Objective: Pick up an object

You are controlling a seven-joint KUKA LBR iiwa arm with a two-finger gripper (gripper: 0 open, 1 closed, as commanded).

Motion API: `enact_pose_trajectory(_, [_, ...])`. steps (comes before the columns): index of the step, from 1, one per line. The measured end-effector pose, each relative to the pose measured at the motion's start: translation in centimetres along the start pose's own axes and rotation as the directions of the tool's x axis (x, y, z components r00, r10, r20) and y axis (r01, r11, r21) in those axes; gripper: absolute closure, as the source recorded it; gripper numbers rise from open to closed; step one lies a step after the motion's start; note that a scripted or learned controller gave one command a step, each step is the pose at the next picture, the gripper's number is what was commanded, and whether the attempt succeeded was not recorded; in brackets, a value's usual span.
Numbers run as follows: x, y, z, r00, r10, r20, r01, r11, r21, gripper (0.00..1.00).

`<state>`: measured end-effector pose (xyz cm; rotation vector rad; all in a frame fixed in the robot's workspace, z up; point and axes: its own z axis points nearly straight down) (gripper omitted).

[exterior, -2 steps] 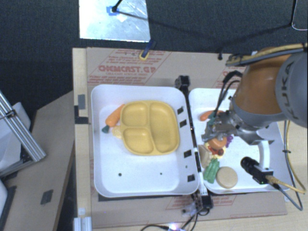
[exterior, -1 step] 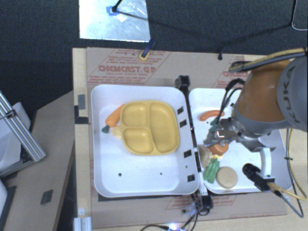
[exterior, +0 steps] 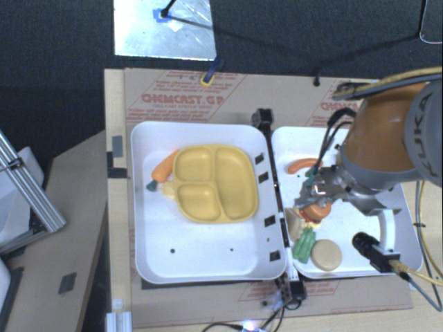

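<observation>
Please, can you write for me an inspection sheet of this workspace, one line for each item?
Surface: bench covered with a printed cardboard sheet, bearing a left bin and a right bin side by side.
Job's things: in the right bin, an orange sausage-shaped toy, a green toy, a round beige piece and a red-orange item just below the gripper.
Clutter: the left bin holds a yellow divided plate with a toy carrot beside its left edge.
Grippers: gripper low over the right bin; state of the jaws cannot be told.
Cables: black cables along the arm; a yellow cable at lower right.
Surroundings: dark carpet, a shiny square sheet behind the bench.
</observation>
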<state>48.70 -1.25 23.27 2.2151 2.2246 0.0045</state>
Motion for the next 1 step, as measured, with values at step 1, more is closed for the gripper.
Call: enact_pose_trajectory(1, [0.10, 0.32, -0.12, 1.000, 0.000, 0.000, 0.000, 1.000, 0.001, 1.00])
